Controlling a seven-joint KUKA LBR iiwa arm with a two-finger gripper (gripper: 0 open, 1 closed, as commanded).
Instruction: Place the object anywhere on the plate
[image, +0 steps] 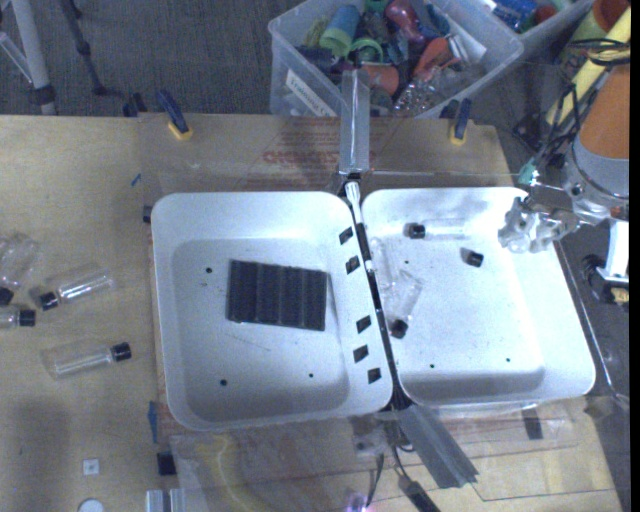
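Dark plate: left bin. Clear vials: right bin. Your gripper: closure unreadable; glassy vials may slip your grasp.

Even, soft overhead light; the white bins glare slightly, shadows pool faintly along their inner walls, and everything looks mildly blurred.

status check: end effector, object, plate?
End effector over right bin's far-right rim. Clear vial lying by the divider. Dark plate in left bin, bare.

Plate in left bin, bottles in right bin (near divider), tub behind both
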